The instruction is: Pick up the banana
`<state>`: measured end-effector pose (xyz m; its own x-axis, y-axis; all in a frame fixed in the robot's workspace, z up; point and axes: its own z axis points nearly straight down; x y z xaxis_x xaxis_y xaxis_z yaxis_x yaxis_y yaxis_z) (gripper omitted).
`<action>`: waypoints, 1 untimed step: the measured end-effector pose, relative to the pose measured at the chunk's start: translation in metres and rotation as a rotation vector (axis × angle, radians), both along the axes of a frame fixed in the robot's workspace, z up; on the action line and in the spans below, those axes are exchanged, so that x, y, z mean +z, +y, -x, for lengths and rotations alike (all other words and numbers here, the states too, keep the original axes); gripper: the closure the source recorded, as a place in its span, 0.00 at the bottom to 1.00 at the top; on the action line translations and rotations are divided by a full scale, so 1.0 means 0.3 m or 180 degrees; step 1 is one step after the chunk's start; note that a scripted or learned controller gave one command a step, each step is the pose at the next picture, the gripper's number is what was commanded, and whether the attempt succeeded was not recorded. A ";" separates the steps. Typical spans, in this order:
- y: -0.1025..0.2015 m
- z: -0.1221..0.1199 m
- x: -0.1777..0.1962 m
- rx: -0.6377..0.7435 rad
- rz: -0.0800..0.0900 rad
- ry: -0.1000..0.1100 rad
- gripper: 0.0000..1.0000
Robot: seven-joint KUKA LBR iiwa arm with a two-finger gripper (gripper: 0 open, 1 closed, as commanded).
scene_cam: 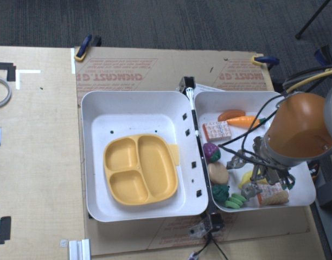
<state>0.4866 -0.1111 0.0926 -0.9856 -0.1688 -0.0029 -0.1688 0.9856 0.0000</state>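
Several toys crowd banana point(247, 179); gripper point(256, 184) above it, grip state unclear.

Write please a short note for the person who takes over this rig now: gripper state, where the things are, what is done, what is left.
Gripper: low in the right bin, over the toy food near the front wall. I cannot tell if it is open or shut, or if it holds anything.
Banana: a yellow piece just left of the gripper looks like it, but cables partly hide it, so I am not sure.
Left bin: holds a yellow tray.
Done: arm has reached the right bin.
Left: confirm the grasp, lift the banana.
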 end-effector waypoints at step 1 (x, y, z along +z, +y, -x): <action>0.023 0.006 0.038 0.0702 0.0004 -0.0007 0.00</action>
